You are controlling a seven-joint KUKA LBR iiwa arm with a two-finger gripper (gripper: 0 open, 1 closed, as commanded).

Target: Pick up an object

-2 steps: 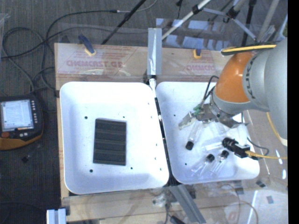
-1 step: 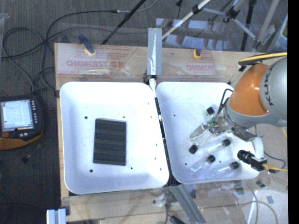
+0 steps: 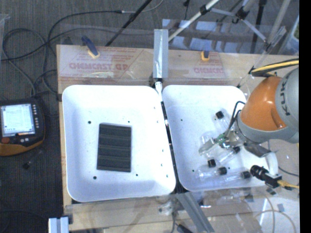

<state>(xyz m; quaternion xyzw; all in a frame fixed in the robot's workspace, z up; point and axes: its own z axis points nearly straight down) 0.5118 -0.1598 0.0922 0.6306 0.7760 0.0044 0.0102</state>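
Several clear plastic vials with black caps lie scattered in the right bin (image 3: pixel 189 106). One vial (image 3: pixel 220 120) points toward the back, and others (image 3: pixel 217 171) lie near the bin's front wall. My gripper (image 3: pixel 216 142) is low over the middle of this cluster, reaching in from the right under the orange wrist band. Its tip sits among the clear vials, and the glare hides whether anything is held. A black ribbed rectangular block (image 3: pixel 114 147) lies flat in the left bin (image 3: pixel 77 106), far from the gripper.
A raised divider (image 3: pixel 165 130) separates the two bins. The arm's grey and orange body (image 3: pixel 267 113) covers the right bin's right side. A teach pendant (image 3: pixel 19 125) rests on the floor to the left of the bench.
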